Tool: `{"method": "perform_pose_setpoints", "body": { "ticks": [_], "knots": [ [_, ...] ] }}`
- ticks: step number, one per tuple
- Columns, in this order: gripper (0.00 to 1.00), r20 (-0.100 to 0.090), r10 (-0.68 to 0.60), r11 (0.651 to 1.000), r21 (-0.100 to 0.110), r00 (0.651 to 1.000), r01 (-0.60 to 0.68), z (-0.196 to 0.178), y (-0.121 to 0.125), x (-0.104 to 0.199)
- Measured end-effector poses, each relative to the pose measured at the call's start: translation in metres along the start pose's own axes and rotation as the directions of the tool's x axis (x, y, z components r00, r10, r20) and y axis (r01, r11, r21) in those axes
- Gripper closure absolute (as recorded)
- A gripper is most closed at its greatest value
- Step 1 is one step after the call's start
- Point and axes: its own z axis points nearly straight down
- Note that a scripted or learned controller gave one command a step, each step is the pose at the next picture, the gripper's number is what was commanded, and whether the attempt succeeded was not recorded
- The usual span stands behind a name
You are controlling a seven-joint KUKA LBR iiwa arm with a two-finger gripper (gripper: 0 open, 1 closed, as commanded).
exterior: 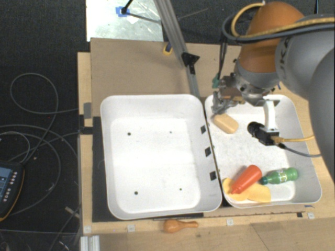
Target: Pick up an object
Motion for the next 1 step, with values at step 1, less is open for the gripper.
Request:
{"method": "perform_pose_setpoints", "body": {
  "ticks": [1],
  "knots": [
    [1.00,0.000,0.000,1.000,0.001,1.000,0.000,0.0035,0.0139,0.0627]
  ]
}}
